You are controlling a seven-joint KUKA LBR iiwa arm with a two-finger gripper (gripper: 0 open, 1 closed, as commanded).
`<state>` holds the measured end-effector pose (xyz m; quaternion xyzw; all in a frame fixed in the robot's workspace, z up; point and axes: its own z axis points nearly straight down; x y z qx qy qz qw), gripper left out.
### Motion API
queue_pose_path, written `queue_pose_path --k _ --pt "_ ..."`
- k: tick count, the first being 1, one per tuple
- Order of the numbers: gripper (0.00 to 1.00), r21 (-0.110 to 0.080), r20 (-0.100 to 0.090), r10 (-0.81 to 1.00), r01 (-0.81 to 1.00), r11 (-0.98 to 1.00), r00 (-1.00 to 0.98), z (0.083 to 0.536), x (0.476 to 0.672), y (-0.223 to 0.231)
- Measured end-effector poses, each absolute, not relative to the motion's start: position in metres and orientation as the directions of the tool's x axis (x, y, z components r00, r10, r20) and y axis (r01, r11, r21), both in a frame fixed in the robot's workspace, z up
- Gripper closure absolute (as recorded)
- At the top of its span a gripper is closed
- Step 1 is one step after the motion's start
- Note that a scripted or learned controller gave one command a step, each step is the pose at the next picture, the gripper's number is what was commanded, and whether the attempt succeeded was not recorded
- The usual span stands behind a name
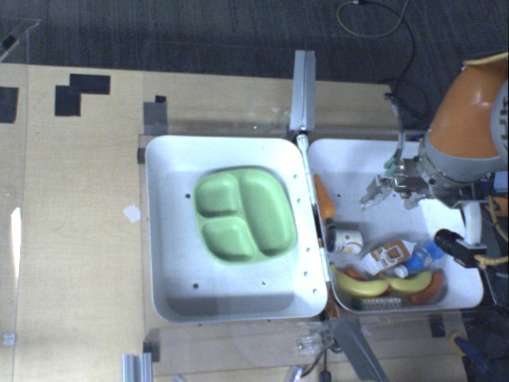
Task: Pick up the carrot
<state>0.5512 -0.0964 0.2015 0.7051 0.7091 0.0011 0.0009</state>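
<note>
A pale wooden bench [71,213] carries two white bins below dark carpet. Over the right bin [350,161] the gripper [391,191] hangs with fingers spread, holding nothing. Left of it, the carrot [322,197] lies against that bin's left wall. Nearer sit two bananas [386,283] and a carton [388,255]. The left bin [171,285] holds a green divided tray [244,213].

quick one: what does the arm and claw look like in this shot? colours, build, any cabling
The arm is a rounded grey body with a broad orange band above the wrist. The claw is small, bare silvery metal with thin fingers, and it has a touch of green at its base. A black part juts out below the wrist. Any cabling on the arm is too small to tell.
</note>
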Motion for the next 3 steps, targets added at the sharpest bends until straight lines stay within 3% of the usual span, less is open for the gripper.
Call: queue_pose_path --k 1,2,3 --pt "0.0 0.002 0.0 0.847 0.847 -0.531 0.531 0.137 0.565 -0.192" --pt "0.0 0.006 0.007 0.506 0.506 -0.863 0.863 0.088 0.552 -0.149" --pt "1.0 0.009 0.012 0.515 0.515 -0.857 0.857 0.101 0.555 -0.148"
